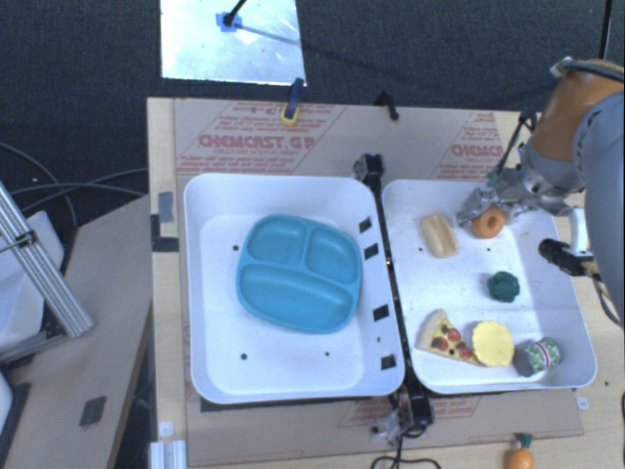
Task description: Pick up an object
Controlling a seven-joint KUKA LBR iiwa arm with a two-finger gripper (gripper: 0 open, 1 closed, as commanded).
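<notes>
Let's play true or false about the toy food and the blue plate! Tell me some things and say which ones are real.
1. The blue tray sits in the left bin. True.
2. The pizza slice lies on the blue tray. False: it lies in the right bin, beside the yellow round piece.
3. The gripper is over the right bin, near the orange piece. True.
4. The bread roll is in the left bin. False: it is in the right bin.
5. The green piece touches the pizza slice. False: they lie apart.
</notes>
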